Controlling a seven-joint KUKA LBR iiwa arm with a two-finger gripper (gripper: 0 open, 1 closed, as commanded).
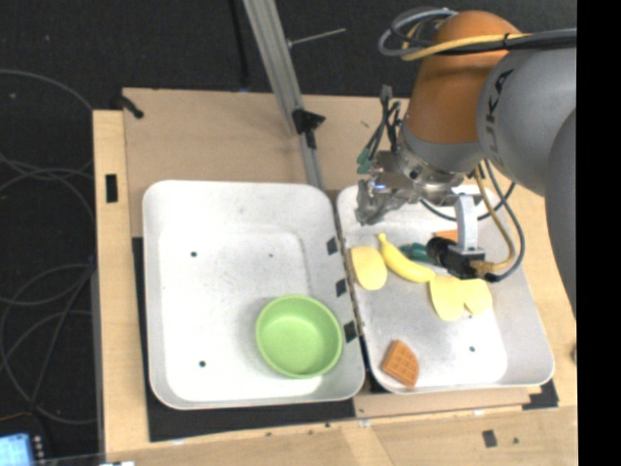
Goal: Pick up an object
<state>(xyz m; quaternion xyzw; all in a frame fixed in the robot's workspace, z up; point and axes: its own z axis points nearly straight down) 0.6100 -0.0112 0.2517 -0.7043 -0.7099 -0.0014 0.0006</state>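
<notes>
Gripper (374,200) (finger state unclear) hangs above the banana (403,262) in the right bin (524,352); left bin (194,221) holds a green bowl (299,335).

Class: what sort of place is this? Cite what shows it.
Probably a robotics lab: a grey arm's gripper hangs over shallow white plastic bins of toy food, such as a yellow plastic banana, on a bare wooden bench.
</notes>
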